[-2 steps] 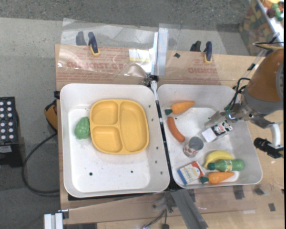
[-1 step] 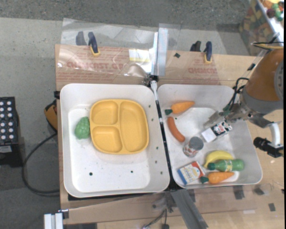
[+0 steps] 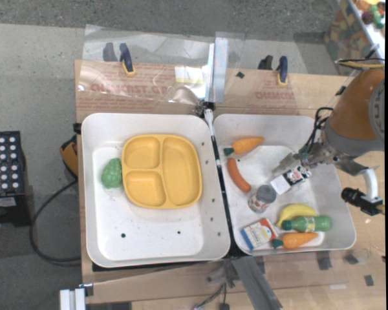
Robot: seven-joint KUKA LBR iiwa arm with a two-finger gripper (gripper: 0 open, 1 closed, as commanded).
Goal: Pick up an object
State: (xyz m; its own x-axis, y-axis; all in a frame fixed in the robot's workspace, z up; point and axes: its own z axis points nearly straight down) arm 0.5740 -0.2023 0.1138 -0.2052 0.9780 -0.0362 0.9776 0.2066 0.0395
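My gripper (image 3: pixel 286 175) hangs over the middle of the right bin (image 3: pixel 330 173), pointing left from the grey arm with its orange band. Just below and left of it stands a small silver can (image 3: pixel 262 197). An orange carrot (image 3: pixel 246 145) lies at the bin's back, and a reddish sausage (image 3: pixel 238 175) lies slantwise to the gripper's left. Along the front lie a banana (image 3: pixel 296 212), a green bottle (image 3: pixel 308 224), a smaller carrot (image 3: pixel 298 239) and a small carton (image 3: pixel 258 233). I see nothing held.
The left bin (image 3: pixel 149 237) holds a yellow divided plate (image 3: pixel 161 170) with a green leafy vegetable (image 3: pixel 112 172) beside it on the left. A raised divider (image 3: pixel 216 173) separates the bins. Clamped plastic sheets stand behind them.
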